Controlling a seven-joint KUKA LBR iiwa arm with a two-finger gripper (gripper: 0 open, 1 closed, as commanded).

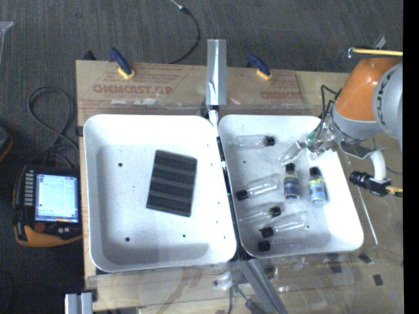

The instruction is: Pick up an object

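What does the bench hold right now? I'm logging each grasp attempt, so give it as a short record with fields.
left bin: one dark ribbed rectangular pad, lying flat
right bin: several small clear vials with black caps, plus two small labelled bottles side by side
arm: above the right bin's far right corner
gripper: low by that corner, finger state unclear
held object: none visible

Two bins [91,175], six vials [291,182], one grille [171,182]

clear glossy plastic bottles [262,187] lie in a smooth white bin [340,237]; ribbed matt black pad [172,182].
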